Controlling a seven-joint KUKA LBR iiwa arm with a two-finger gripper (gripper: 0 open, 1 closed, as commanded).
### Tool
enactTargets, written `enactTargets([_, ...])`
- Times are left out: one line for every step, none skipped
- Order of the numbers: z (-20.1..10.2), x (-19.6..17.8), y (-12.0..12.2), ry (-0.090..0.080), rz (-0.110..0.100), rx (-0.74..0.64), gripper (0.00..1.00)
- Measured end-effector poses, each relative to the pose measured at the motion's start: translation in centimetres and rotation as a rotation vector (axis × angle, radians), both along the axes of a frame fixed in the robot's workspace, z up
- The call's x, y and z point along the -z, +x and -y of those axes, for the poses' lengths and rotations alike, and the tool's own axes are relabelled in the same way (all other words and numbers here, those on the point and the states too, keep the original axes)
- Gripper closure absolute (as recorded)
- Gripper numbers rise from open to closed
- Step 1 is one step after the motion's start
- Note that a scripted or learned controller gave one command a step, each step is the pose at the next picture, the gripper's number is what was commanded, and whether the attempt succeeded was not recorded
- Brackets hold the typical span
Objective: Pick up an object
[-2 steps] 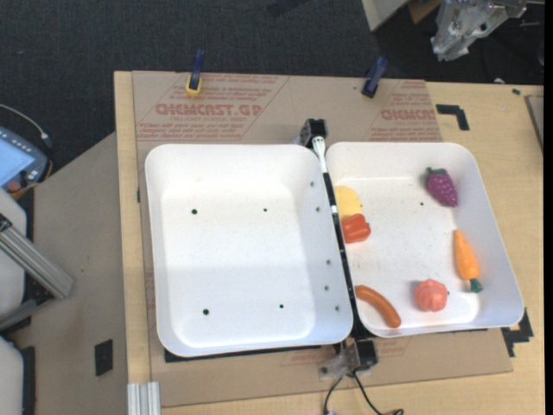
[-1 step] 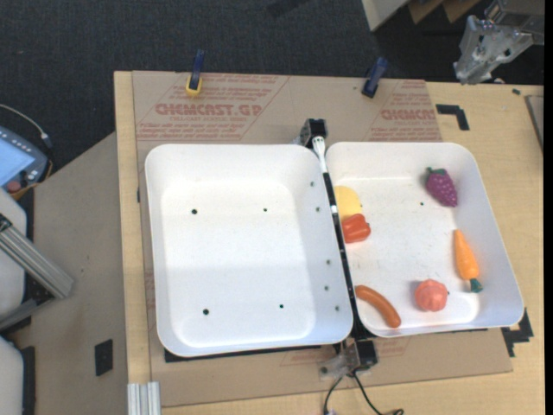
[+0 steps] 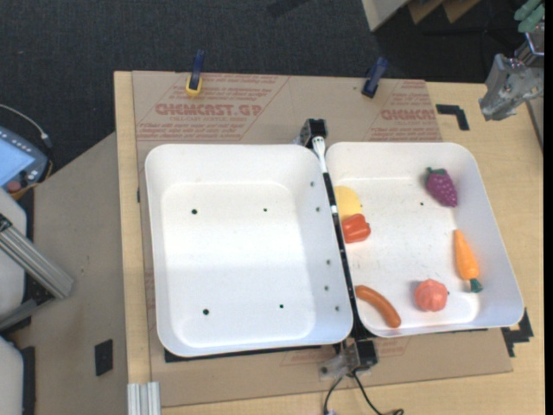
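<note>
Jaws state: cannot tell, gripper (image 3: 511,80) sits at the far right top of the camera view, blurry grey metal, well apart from the right bin (image 3: 494,258) and above its far right corner. Nothing visibly held or touched.

Objects, all placed relative to the right bin: grapes (image 3: 441,186) near its far right corner; carrot (image 3: 467,258) along its right wall; peach-coloured round fruit (image 3: 431,295) near the front, just beside the carrot's tip; sausage (image 3: 378,305) at the front left; red pepper (image 3: 355,228) touching a yellow piece (image 3: 346,201), both against its left wall. Left bin (image 3: 164,232) lies next to it on the surface (image 3: 130,145).

Step in hand, as judged: reach and choose a target. Grapes look best, nearest the gripper and standing alone. Pepper and yellow piece crowd the wall, risky. Come straight down, centre over the item, close across its narrow side.
</note>
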State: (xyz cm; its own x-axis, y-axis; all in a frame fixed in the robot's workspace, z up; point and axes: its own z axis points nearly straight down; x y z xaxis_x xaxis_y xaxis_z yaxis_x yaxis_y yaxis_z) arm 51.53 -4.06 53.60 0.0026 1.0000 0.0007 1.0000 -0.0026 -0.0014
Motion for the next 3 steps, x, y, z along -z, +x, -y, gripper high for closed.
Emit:
enactTargets([1.3, 0.0, -3.1, 0.0, 0.0, -0.001, 1.0])
enactTargets([2.6, 0.0, -3.6, 0.0, 0.001, -0.001, 1.0])
enactTargets([2.8, 0.1, -3.6, -0.001, 0.0, -0.001, 1.0])
